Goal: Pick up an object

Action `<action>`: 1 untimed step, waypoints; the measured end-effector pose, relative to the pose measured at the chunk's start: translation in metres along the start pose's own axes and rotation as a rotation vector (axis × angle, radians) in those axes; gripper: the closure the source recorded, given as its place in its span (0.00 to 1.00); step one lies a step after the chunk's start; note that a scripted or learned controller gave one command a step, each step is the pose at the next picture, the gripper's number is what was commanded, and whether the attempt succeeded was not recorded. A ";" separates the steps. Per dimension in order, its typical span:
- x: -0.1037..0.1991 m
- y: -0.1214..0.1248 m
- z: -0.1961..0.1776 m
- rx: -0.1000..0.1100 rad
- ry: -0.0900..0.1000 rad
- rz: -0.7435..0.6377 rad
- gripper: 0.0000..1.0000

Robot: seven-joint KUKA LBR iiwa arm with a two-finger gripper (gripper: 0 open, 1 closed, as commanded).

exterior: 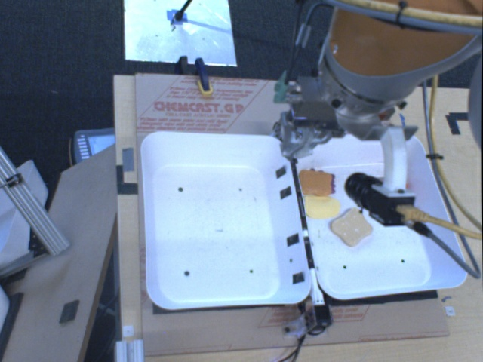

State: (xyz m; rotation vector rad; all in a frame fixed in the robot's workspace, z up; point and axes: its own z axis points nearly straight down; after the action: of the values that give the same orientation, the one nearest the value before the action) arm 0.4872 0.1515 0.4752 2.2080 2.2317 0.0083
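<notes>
- Toast-like piece (352, 227) sits in the right bin (423, 277), touching a yellow slice (323, 208) beside an orange-red chunk (317, 182).
- Gripper (296, 148) hangs near the divider; can't tell its state.
- Risk: they're clustered, so a grab may nudge neighbours or clip the wall.

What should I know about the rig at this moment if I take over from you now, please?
Gripper: over the top left corner of the right bin; I cannot tell if it grips anything.
Things: three pieces in the right bin near the divider: an orange-and-red one, a yellow one below it, a tan toast-like one lowest. All lie on the bin floor.
Done: nothing lifted.
Left: grasp one piece and raise it.
</notes>
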 end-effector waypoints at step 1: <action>0.064 0.043 0.041 0.006 -0.002 0.002 1.00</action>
State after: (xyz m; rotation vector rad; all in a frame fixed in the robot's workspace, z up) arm 0.5295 0.2159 0.4348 2.2124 2.2321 -0.0006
